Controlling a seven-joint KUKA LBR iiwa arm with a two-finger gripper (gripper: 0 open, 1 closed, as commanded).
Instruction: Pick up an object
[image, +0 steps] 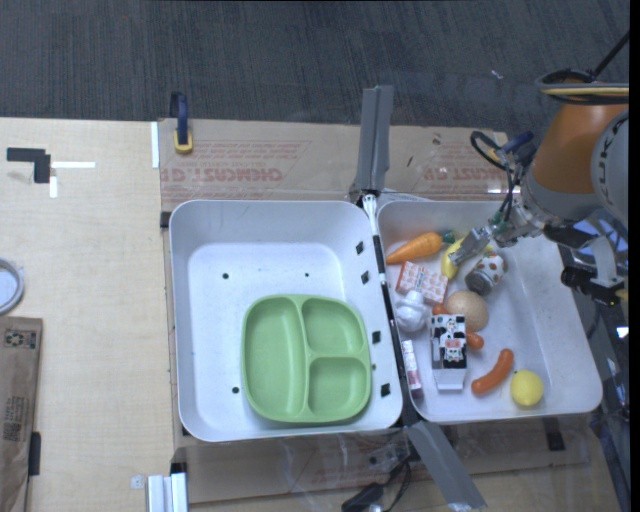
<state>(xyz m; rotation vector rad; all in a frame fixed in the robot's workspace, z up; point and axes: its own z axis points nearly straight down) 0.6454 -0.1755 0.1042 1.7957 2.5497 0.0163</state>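
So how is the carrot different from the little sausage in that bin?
The carrot is orange with a pointed end, while the sausage is redder with rounded ends. The carrot lies near the right bin's far left corner; the sausage lies near its front edge, beside the lemon. The carrot looks a bit longer. Both are long, thin toy foods lying flat.

Left bin (190, 300): open floor along upper and left sides; green divided plate (306, 358) occupies lower centre. Right bin (570, 330): left half crowded with carrot (414, 247), milk carton (449, 339), egg (466, 311), sausage (492, 371) and lemon (527, 388). Bare floor at centre right.
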